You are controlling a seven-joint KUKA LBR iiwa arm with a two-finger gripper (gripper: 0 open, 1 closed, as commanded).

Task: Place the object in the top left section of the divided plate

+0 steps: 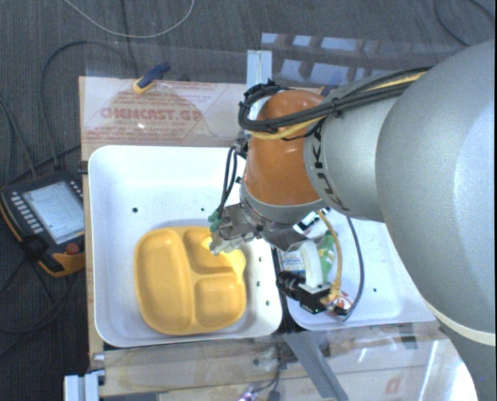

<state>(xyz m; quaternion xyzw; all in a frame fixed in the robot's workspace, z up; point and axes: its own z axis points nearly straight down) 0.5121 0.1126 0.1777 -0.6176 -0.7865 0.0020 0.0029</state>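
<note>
Right now the gripper [225, 242] hangs low over the yellow divided plate [191, 289], at that plate's upper right section, but I cannot tell its state. The plate lies in the left white bin [148, 174], toward its near edge. The object to be placed is hidden from me.

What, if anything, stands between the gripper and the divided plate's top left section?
Nothing visible does. The gripper hangs directly over the upper right part of the yellow divided plate in the left bin; the plate's sections look unobstructed.
</note>
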